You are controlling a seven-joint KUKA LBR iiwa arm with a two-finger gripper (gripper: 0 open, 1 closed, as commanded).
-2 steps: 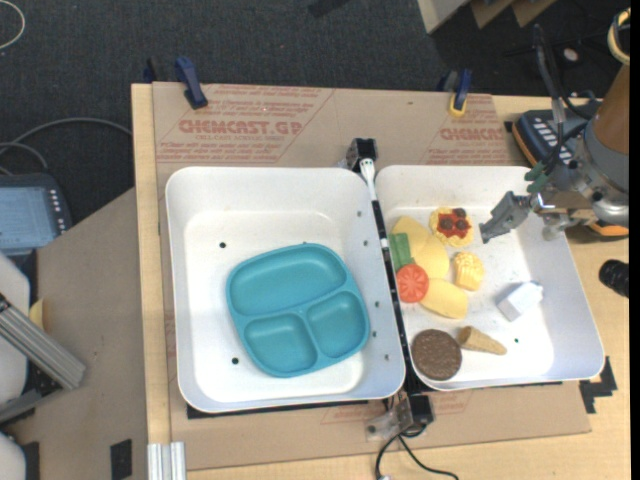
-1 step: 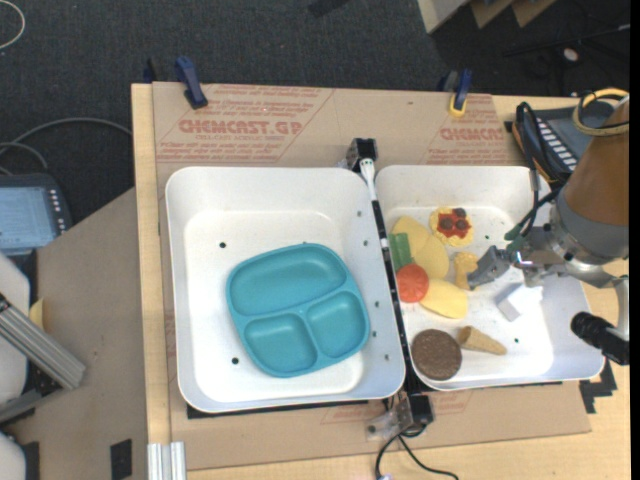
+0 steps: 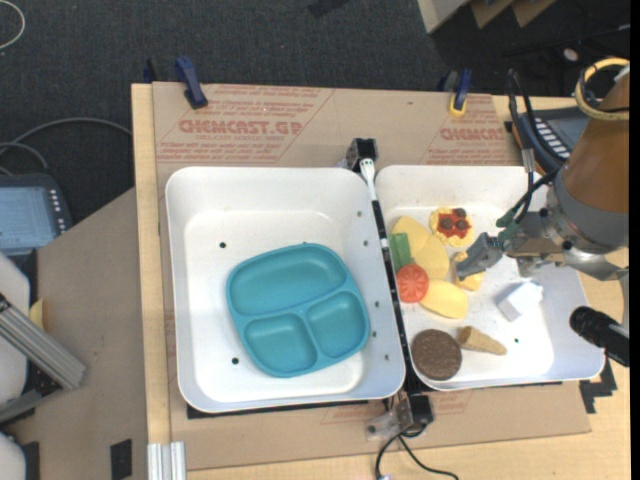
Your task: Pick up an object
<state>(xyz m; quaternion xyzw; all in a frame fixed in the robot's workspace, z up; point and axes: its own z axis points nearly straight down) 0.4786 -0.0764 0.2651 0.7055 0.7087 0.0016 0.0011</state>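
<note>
gripper point(image 3: 478, 258) over right bin point(image 3: 560, 363), state unreadable | yellow toy food point(image 3: 432, 258) beneath: light, rigid, slick | grasp across narrow middle

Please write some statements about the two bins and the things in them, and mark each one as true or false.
1. The teal divided tray lies in the left bin. True.
2. The tray has five compartments. False: it has three, one long and two smaller.
3. The toy tomato lies in the right bin, close to the wall between the two bins. True.
4. The brown round cookie sits at the far edge of the right bin. False: it sits near the bin's near edge, beside the cone-shaped piece.
5. The gripper is above the left bin. False: it is over the right bin, by the yellow toy food pieces.
</note>
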